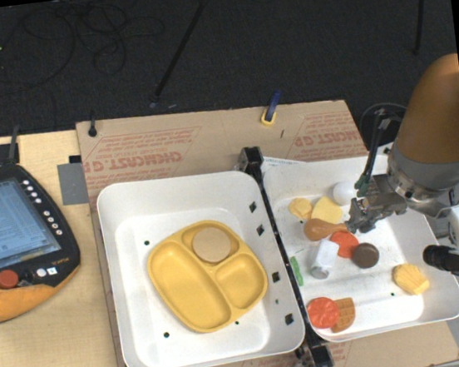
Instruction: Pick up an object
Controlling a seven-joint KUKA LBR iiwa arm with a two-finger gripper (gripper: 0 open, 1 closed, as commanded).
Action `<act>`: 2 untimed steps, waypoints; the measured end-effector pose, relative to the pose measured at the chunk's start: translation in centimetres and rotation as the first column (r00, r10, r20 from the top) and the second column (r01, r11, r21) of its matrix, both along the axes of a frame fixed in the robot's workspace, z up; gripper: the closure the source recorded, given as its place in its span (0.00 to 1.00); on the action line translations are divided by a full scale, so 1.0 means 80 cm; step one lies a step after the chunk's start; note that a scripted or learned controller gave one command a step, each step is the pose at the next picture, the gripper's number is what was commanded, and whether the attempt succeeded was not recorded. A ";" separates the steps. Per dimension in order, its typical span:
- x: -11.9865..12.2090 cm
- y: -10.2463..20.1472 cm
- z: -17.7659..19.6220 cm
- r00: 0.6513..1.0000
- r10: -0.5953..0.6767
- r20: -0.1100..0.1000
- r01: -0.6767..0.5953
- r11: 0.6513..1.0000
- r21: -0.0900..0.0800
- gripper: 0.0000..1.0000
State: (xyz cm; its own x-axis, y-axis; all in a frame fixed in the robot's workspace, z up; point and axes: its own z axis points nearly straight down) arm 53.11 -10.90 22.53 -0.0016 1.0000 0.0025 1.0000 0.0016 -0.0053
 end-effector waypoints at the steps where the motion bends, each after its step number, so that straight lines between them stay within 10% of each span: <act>1: -0.014 0.057 0.007 1.000 0.001 0.001 -0.001 1.000 0.000 1.00; 2: -0.058 0.117 0.006 1.000 0.001 -0.001 -0.001 1.000 0.000 1.00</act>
State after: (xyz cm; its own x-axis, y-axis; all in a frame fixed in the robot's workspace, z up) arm 48.50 -1.53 22.99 -0.0022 1.0000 0.0024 1.0000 0.0022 -0.0063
